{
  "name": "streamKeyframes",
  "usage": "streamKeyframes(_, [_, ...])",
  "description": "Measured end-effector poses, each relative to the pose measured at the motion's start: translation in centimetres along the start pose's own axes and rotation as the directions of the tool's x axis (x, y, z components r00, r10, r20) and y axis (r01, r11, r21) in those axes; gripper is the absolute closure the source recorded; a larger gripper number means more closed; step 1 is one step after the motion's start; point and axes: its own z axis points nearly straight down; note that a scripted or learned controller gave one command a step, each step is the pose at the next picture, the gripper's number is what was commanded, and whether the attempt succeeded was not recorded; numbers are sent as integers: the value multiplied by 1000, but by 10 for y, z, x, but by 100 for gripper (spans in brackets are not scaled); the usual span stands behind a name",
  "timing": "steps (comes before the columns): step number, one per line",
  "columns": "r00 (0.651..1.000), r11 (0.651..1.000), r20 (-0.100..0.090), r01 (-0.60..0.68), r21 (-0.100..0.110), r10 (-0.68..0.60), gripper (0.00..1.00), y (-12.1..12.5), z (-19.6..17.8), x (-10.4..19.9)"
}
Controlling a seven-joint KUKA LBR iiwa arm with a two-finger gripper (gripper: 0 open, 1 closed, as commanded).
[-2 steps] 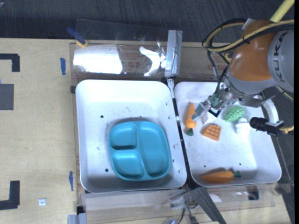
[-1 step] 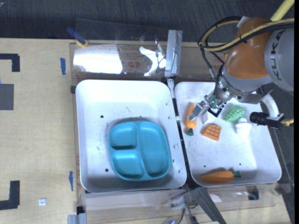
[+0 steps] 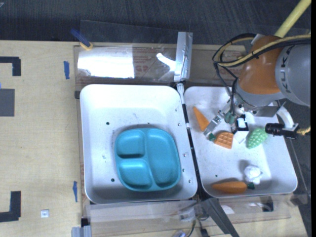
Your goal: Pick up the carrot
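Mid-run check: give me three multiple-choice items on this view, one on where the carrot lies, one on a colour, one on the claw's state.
1. The carrot lies:
A. on the divided plate
B. near the right bin's front edge
C. outside both bins

2. The divided plate in the left bin is:
A. red
B. white
C. blue

3. The claw is:
A. carrying the carrot
B. over the right bin, apart from the carrot
C. over the left bin

Answers: B, the carrot lies along the near wall; C, the plate is blue; B, the claw hovers by the orange wedge, far from the carrot.
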Motion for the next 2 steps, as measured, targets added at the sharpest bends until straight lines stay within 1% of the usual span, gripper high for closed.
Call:
streamKeyframes(1, [931,931,0,-365,0,365,0,10,22,-14])
streamKeyframes(2, [932,932,2,-363,-3,363,100,11,12,-14])
